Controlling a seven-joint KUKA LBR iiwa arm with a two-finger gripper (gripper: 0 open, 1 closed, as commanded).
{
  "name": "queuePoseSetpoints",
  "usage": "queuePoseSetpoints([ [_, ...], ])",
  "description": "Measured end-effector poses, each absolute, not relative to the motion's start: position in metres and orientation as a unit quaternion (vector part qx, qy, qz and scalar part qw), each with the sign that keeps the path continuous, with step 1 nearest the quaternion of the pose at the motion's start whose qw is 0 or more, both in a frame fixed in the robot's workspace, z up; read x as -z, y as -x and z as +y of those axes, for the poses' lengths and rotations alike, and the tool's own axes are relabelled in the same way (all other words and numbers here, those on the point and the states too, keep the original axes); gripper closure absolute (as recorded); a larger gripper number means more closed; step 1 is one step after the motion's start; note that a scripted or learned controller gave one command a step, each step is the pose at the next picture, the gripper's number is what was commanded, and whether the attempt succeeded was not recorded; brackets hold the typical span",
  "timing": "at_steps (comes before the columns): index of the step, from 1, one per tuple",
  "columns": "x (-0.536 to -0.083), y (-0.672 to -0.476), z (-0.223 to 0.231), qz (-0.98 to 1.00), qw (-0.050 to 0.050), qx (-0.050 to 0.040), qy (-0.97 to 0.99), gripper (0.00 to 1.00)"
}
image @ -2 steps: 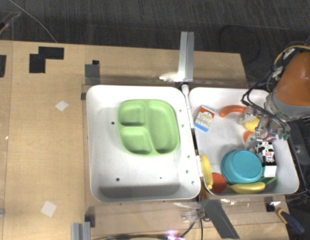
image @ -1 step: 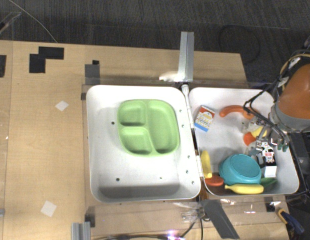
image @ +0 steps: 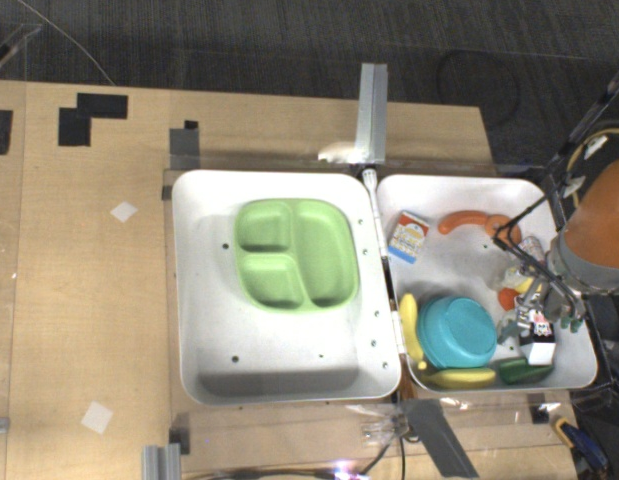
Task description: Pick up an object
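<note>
Jaws point(image: 534, 320) – grip state unclear – hang beside the teal bowl point(image: 459, 331), bananas point(image: 414, 333) and green pepper point(image: 519, 370).

Light plywood benchtop point(image: 79, 298) filled most of the frame, with black rectangular cutout marks point(image: 89, 116) near its upper left and small pale tape squares point(image: 123, 211) scattered on it. Dark grey ribbed carpet floor point(image: 239, 18) ran behind the bench. A grey aluminium upright post point(image: 373, 113) stood at the far bench edge.

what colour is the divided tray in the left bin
Light green tray, clearest in the camera view.
</note>
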State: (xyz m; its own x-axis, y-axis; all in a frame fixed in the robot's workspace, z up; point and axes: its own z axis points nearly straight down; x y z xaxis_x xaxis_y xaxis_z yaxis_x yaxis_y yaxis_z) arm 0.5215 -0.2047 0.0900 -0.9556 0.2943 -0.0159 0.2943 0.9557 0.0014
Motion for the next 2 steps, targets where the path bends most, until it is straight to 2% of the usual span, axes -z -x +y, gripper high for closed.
queuePoseSetpoints([
  [1, -0.09, -0.493, -0.197, 0.975, 0.01, 0.0006, -0.221, 0.0],
  [2, -0.09, -0.505, -0.188, 0.948, 0.007, 0.0005, -0.317, 0.0],
])
